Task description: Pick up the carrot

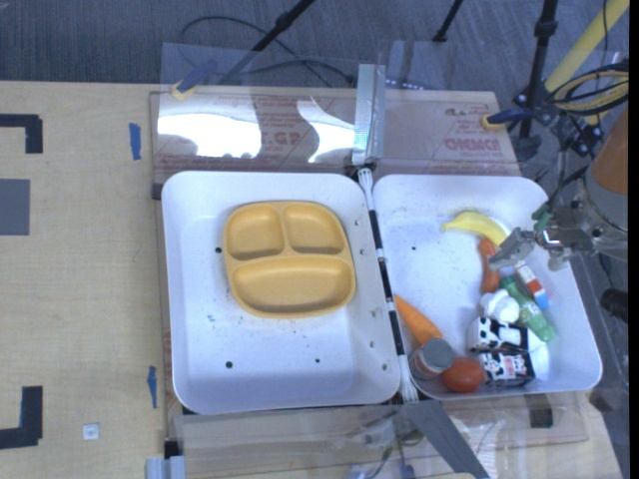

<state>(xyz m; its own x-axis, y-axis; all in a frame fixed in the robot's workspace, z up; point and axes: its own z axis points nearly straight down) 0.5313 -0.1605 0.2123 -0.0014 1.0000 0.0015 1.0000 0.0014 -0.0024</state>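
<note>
In the camera view the carrot (417,319) lies untouched along the left wall of the right bin (574,387), so the pick looks wholly ahead; the gripper (519,247) hovers well apart, fingers spread and holding nothing. A tomato (462,375), a can (432,356), a banana (477,227) and bottles crowd nearby.

Two-finger grey gripper (511,251) hangs over right white bin (429,208), fingers apart, nothing between them. Orange tapered carrot (417,317) lies well left and below the fingertips. Yellow curved banana (477,227) sits just up-left of them. Green bottle (526,305) just below.
</note>
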